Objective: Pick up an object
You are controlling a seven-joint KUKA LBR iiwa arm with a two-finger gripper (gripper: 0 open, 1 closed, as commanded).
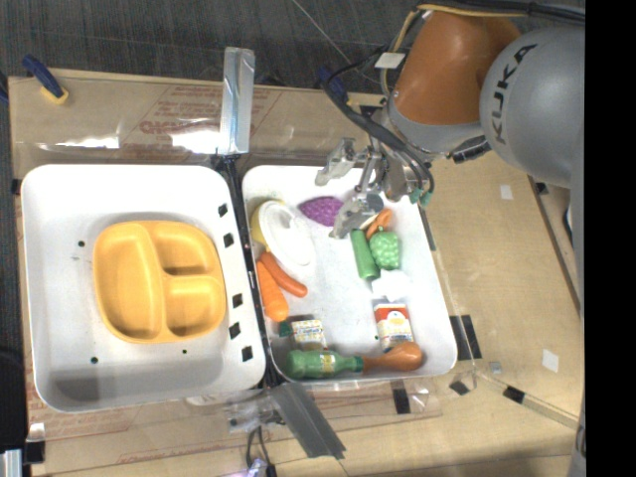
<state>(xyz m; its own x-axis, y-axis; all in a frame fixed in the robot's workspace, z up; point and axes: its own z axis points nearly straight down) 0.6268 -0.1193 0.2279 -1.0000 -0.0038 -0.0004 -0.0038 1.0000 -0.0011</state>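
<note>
Gripper [350, 189] above upper part of right bin [444, 311], fingers spread, nothing between them, purple object [321, 209] just beside, yellow tray [159, 278] in left bin [40, 296].

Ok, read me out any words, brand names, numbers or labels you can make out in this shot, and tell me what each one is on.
"KUKA" in dark letters on the grey arm.
Red print on the clear sheet behind the bins: too faint to read.
Label on the small bottle with a red and white wrapper: too small to read.
Label on the green bottle: blurred.
Label on the small can: blurred.
</note>
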